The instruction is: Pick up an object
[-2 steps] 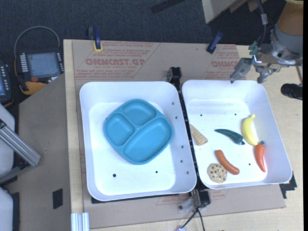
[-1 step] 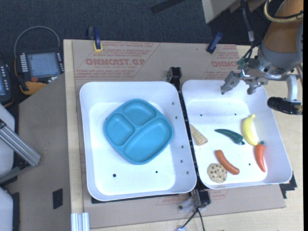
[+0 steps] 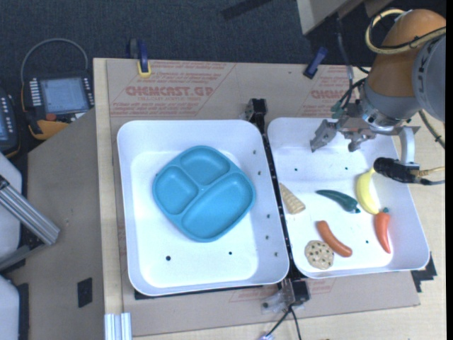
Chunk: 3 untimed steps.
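Two white bins stand side by side. The left bin (image 3: 134, 211) holds one blue plate (image 3: 204, 192). The right bin (image 3: 304, 137) holds six things: one cone (image 3: 291, 200), cookie (image 3: 319, 254), sausage (image 3: 333, 238), green pepper (image 3: 339, 200), banana (image 3: 367, 191), and carrot (image 3: 383, 231) pointing toward the near edge. The gripper (image 3: 338, 139) hovers open and empty over the far end.

I see my 1 arm (image 3: 407, 55) reaching in from the right, its orange band high near the top corner and the grey wrist angled down and leftward beneath it. At its end the gripper (image 3: 340, 139) hangs with its 2 fingers (image 3: 322, 137) spread apart, tips pointing down and nothing between them.
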Tool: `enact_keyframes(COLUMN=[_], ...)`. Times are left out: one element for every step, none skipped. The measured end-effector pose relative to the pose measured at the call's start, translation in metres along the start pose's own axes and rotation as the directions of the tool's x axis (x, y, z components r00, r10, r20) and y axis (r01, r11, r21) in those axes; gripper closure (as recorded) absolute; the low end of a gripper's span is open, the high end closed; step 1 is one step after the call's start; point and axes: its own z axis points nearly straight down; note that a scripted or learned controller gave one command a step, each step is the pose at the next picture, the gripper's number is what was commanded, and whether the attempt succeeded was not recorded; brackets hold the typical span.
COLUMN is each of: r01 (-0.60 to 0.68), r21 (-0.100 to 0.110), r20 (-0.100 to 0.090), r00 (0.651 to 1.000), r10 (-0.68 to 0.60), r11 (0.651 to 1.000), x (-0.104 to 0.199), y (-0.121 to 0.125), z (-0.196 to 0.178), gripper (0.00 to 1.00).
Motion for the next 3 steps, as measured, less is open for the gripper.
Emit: enact_keyframes(r01=[0.000,-0.001,0.000], r21=[-0.001,-0.008,-0.015], r20=[0.000,0.002,0.003], r00=[1.000,1.000,1.000], r10=[0.000,0.001,0.000], r11=[1.000,1.000,1.000], x=[0.006,0.005,0.010], y=[-0.001,0.001,0.005], z=[0.045,0.030,-0.034], gripper=[0.00,1.00,1.00])
